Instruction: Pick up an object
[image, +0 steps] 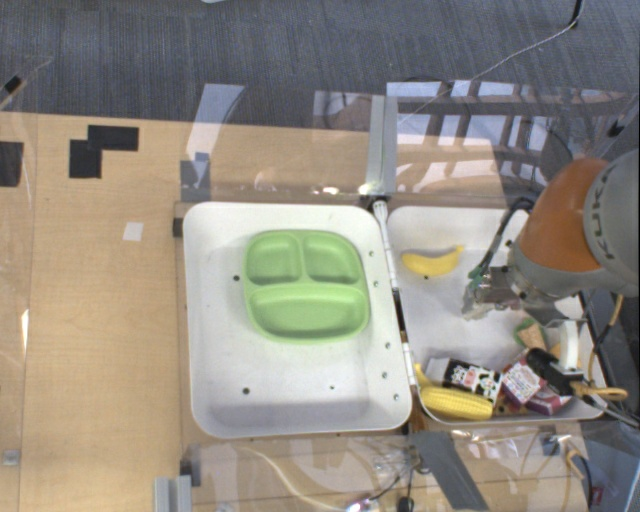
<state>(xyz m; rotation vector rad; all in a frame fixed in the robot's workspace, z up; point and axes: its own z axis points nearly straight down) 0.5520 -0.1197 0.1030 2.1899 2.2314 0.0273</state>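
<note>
The end effector (478, 303) hangs low over the bare floor of the right bin (440, 320), at about three o'clock from the frame's centre; its metal tip is small and blurred, and whether it is open or closed cannot be told, nor is anything seen in it. The grey arm (600, 230) with its glossy orange band is cut off by the right edge and hides the bin's far right side. A smooth, curved yellow banana (432, 262) lies just beside the tip at its ten o'clock, apart from it. At the bin's five o'clock corner sits a crowded heap (partly under the arm, hard to sort): a knobbly corn cob (456, 403), a small black-and-white carton (472, 378) and a reddish packet (522, 383). The left bin (215, 330) holds a matte green divided plate (304, 284) with three rounded compartments. The pale wooden table (90, 330) carries both bins.
</note>
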